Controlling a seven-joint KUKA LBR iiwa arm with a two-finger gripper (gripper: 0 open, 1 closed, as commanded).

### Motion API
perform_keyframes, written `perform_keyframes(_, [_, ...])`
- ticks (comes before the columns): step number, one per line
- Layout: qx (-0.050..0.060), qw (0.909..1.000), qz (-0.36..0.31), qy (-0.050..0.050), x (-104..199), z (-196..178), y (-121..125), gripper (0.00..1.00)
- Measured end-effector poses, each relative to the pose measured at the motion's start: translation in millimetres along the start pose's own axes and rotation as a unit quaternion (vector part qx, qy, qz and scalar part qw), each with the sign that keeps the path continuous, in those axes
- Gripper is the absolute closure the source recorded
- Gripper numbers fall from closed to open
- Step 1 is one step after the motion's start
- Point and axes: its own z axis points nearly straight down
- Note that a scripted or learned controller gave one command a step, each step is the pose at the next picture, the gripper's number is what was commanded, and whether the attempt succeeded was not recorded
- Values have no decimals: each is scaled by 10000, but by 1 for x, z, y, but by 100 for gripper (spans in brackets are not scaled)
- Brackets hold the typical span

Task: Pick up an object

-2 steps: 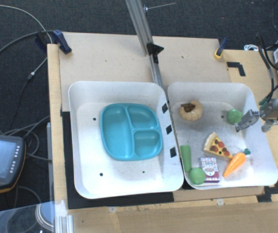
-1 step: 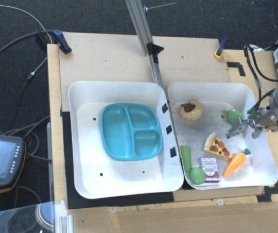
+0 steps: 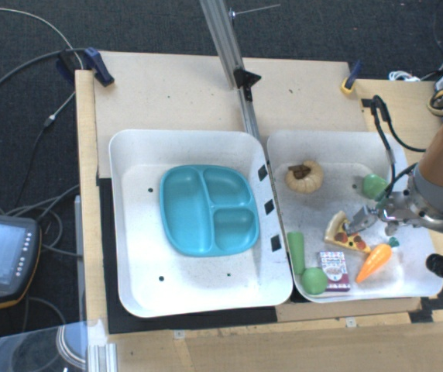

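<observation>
My gripper [image 3: 361, 222] hangs low over the right bin [image 3: 407, 149], reaching in from the right. Its tip is right at the upper edge of a toy pizza slice [image 3: 344, 237]; whether it touches the slice is unclear. An orange carrot [image 3: 374, 262] lies just below and to the right of the tip. Just above the gripper, near the arm, sits a green ball [image 3: 374, 184]. A tan pumpkin-like toy [image 3: 304, 177] lies at the bin's far left.
A green cylinder [image 3: 295, 248], a green round piece [image 3: 313, 279] and a small printed box [image 3: 334, 271] lie along the right bin's near left side. The left bin [image 3: 128, 208] holds a teal divided plate [image 3: 207, 209]. A metal pole [image 3: 221, 22] rises behind the bins.
</observation>
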Motion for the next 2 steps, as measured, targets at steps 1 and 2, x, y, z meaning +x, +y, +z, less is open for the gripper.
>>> perform_keyframes(1, [-47, 10000, -3, -15, 0, -15, 2, 100])
perform_keyframes(2, [-76, 10000, -10, -32, 0, -79, 3, 100])
